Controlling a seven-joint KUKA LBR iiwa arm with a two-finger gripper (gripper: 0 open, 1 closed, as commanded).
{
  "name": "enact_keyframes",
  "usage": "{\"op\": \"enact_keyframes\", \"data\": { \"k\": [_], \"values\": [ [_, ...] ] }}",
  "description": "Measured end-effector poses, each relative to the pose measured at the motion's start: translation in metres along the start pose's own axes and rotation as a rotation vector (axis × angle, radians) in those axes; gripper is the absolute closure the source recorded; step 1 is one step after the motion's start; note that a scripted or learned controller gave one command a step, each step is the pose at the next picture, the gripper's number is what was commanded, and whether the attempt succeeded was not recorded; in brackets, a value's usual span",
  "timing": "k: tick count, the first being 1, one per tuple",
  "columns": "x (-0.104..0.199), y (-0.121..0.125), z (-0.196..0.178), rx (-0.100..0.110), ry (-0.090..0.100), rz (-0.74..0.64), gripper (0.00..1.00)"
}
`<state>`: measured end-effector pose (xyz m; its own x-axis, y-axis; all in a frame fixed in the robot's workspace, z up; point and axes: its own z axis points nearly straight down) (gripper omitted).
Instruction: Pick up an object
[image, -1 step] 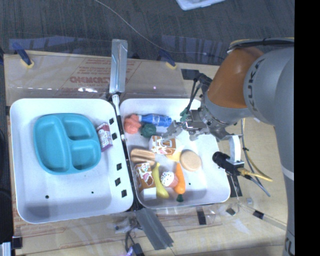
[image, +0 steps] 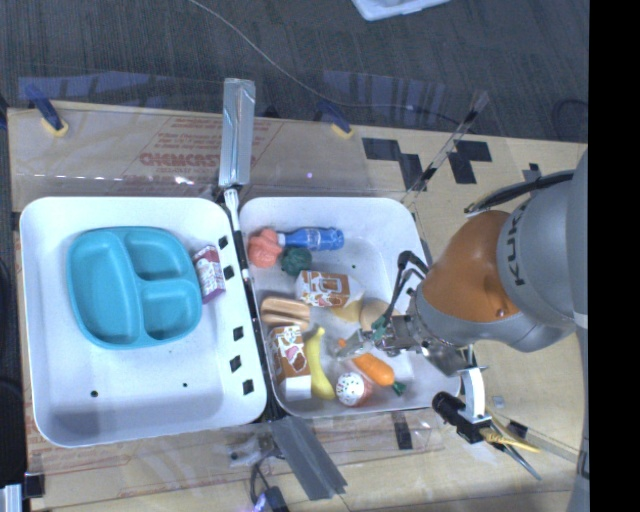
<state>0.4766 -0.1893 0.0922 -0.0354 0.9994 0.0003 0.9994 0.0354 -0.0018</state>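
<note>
Your arm (image: 520, 270) reaches in from right, over right bin (image: 375, 212). Tool (image: 385, 335) sits low at cluttered near-right corner, just above carrot (image: 376, 369); whether it is spread or pinching, you cannot tell. Beside it: banana (image: 318, 365), white ball (image: 349, 389), hot dog (image: 285, 310), blue bottle (image: 313, 239). Left bin (image: 60, 420) carries teal tray (image: 135, 285), small can (image: 208, 272) at its right.

A single fixed camera looks down at a slant on the worktop (image: 120, 130), taking in both bins (image: 60, 330).
</note>
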Motion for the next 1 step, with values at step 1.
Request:
{"op": "enact_keyframes", "data": {
  "k": [1],
  "values": [
    [0.0011,0.0016,-0.0099,-0.001,-0.001,-0.008,1.00]
  ]
}}
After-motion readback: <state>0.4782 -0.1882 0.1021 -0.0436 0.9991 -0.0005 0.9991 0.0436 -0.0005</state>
